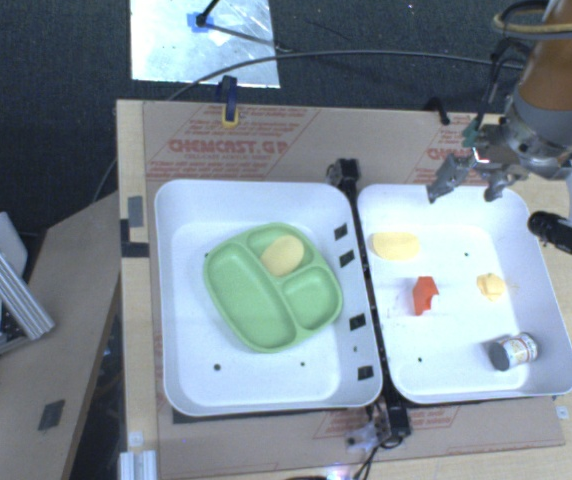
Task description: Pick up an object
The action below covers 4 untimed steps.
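My gripper [465,185] hangs open over the far edge of the right bin [541,268], its two dark fingers spread apart with nothing between them. In that bin lie a pale yellow oval piece [395,245], a small red block [424,294], a small yellow piece [491,286] and a silver can [512,351] on its side near the front right corner. The yellow oval is the closest to the gripper, below and to its left.
The left bin [181,268] holds a green divided plate [266,288] with a yellow rounded item [284,255] in one compartment. A black divider [358,268] runs between the bins. A cable arcs over the bench behind them.
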Available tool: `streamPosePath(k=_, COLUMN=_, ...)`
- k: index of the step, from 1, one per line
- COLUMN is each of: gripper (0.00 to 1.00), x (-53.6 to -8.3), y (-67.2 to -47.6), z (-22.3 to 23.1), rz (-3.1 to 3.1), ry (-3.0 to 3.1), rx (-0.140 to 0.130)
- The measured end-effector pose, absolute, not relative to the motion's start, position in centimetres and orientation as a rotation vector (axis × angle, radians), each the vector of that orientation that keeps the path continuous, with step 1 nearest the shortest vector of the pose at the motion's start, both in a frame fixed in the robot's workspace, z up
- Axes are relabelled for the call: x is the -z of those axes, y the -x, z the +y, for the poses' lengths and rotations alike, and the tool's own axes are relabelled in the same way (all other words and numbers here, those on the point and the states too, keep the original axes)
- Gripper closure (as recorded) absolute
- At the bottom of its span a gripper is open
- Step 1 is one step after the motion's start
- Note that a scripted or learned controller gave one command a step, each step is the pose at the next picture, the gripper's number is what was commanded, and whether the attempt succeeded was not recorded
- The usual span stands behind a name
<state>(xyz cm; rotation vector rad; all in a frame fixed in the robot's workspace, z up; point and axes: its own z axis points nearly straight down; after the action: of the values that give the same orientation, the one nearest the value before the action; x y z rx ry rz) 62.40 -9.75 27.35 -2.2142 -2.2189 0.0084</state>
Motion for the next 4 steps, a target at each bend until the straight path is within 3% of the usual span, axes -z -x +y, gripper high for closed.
streamPosePath(k=1, gripper=0.0, x=-27.9, y=-62.6, z=-9.7, rz=-2.227, ry=2.218, rx=0.002)
streamPosePath(k=4, gripper=0.0, x=-14.1, y=-64.1, z=-11.1, rz=-2.221, ry=2.22, rx=-0.003)
